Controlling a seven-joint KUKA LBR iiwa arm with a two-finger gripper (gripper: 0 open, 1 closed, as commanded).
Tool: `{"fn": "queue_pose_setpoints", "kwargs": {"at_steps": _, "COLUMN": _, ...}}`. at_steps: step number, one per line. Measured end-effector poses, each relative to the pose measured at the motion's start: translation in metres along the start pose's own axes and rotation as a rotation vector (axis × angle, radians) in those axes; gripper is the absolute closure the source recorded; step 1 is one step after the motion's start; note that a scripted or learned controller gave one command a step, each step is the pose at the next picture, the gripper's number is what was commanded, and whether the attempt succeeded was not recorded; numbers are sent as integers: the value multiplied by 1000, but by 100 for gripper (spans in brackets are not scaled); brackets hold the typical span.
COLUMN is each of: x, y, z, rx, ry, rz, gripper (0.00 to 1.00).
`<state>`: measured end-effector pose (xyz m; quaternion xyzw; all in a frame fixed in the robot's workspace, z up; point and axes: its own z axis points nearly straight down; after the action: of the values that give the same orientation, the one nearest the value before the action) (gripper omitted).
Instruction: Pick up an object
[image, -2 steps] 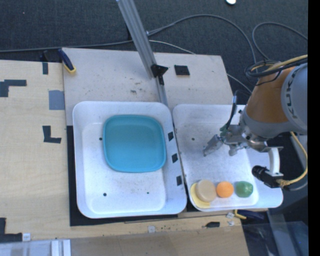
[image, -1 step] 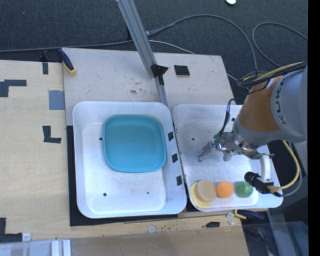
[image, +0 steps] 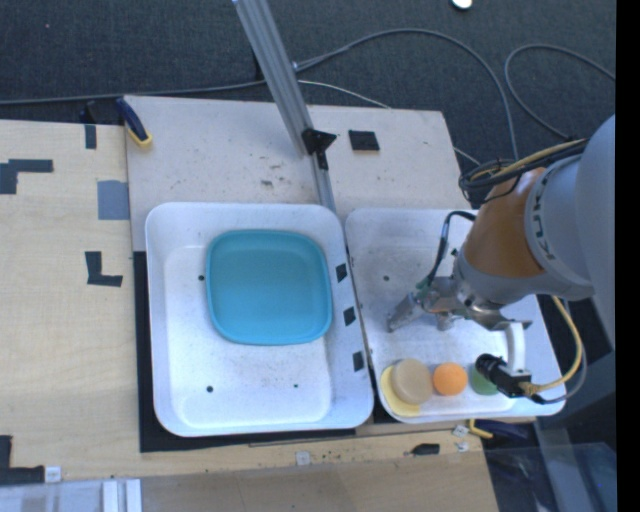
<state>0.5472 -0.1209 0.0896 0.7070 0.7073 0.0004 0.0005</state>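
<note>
The end effector sits low in the right bin, in the middle right of the frame, its grey fingers pointing toward the frame's left. They look slightly parted, and nothing shows between them.

The things to pick lie below it in the frame, along the right bin's lower edge. A tan disc rests on a yellow lid or plate in the lower left corner of that bin. Just right of it sits an orange ball, touching or nearly touching the disc. A green object, partly hidden by a black part of the arm, lies further right. The row runs left to right, so the end effector stands roughly above the disc in the frame, and I judge the coming move to be a short travel toward the frame's bottom.

Room is tight there: the three things crowd together against the bin wall, so the fingers risk nudging a neighbour. The bin floor is white, speckled and flat.

The left bin holds a blue square plate, well apart from the end effector. Both bins rest on the pale desk.
</note>
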Motion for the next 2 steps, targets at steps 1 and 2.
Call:
{"fn": "queue_pose_setpoints", "kwargs": {"at_steps": 1, "x": -1, "y": 1, "z": -11, "rx": -2, "ry": -2, "rz": 0, "gripper": 100}}
{"fn": "queue_pose_setpoints", "kwargs": {"at_steps": 2, "x": -3, "y": -6, "z": -70, "rx": -3, "ry": -1, "rz": 0, "gripper": 100}}
